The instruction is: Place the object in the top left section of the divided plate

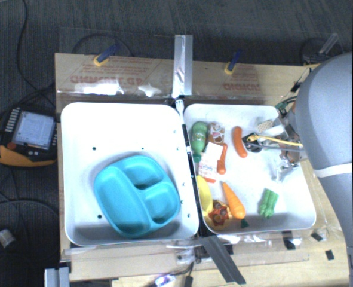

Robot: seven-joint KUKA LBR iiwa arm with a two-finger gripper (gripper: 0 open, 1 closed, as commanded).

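A blue divided plate (137, 193) lies in the left bin (86, 130), toward its front, with nothing in its three sections. My gripper (282, 165) hangs over the right side of the right bin (295, 220), above bare floor. A green toy (267, 202) lies just in front of it and a small orange sausage shape (240, 141) to its left. I see nothing held in the gripper.
The right bin's left half is crowded: a green avocado-like piece (198, 135), a white and red packet (209, 160), a yellow banana (204, 193), a carrot (233, 201) and a brownish item (219, 214). The grey arm (331, 118) covers the bin's right rim.
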